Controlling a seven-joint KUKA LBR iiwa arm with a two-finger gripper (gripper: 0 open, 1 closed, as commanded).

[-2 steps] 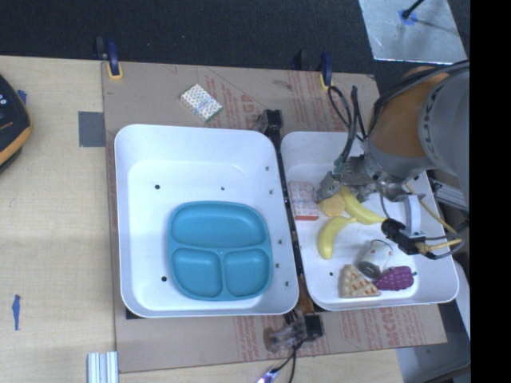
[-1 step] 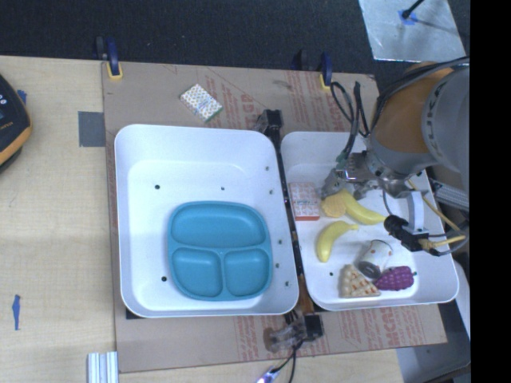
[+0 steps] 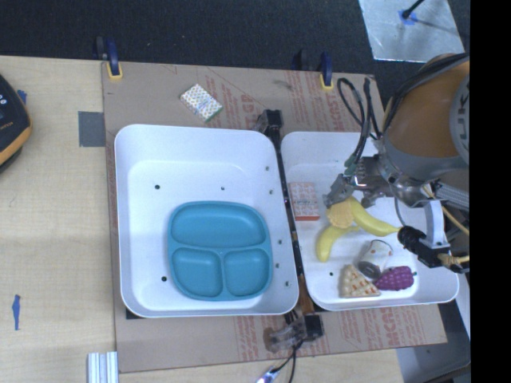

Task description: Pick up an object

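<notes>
**Banana under the fingers in the right bin**

Banana (image 3: 345, 228), a yellow toy one, lies in the right bin (image 3: 319, 146), directly beneath the fingers (image 3: 345, 183) of the gripper. Its upper end meets a round yellow slice-shaped piece (image 3: 342, 213) just below the fingertips, and its lower end curves away from them toward the bin's near wall. A second yellow banana-like piece (image 3: 374, 221) runs off to the side of the fingers, toward the arm's wrist. Whether the fingers are spread or closed around anything cannot be told; the dark metal parts blur together above the yellow toys.

Farther from the fingers, toward the bin's near edge, sit a small grey-and-white object (image 3: 372, 253), a purple bunch of grapes (image 3: 394, 278) and a tan waffle-patterned wedge (image 3: 357, 282). To the other side of the fingers, against the bin's wall nearest the left bin, lies a small reddish-and-white packet (image 3: 303, 199).

The grey arm with its orange band (image 3: 423, 118) rises behind the fingers, black cables (image 3: 359, 110) looping beside it.

Well apart from the fingers, the left bin (image 3: 144, 154) holds a blue divided plate (image 3: 219, 248) with three compartments. Both bins rest on a brown board (image 3: 152, 94) clamped to the wooden counter (image 3: 48, 238). On the board beyond the left bin lies a small patterned square (image 3: 200, 101).
</notes>
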